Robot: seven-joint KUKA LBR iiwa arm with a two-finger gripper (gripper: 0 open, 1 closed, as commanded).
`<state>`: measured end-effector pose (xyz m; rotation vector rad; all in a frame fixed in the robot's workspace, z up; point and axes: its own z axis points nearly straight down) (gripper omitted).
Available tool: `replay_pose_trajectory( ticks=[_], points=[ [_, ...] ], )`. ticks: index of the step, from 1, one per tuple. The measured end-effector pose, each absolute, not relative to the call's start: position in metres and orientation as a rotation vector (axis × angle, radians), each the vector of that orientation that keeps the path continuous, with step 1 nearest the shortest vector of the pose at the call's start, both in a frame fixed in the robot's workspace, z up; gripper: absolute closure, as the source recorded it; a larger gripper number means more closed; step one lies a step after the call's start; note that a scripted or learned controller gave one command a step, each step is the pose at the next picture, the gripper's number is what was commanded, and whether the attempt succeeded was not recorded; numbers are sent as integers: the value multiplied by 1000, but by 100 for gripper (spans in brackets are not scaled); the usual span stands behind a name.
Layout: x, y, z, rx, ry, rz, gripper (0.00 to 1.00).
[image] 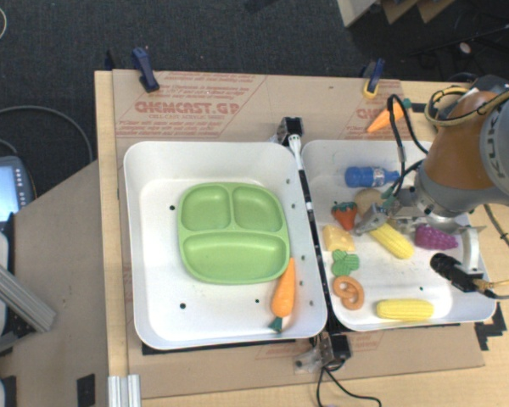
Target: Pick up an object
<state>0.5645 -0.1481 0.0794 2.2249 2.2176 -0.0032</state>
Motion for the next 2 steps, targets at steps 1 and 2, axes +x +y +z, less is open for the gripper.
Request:
replay_pose_trajectory(
  ticks=[1,2],
  points=[
    [565,-146,95,2221,2217,2,100],
    [559,-62,190,2208,2228,11,100]
  ],
)
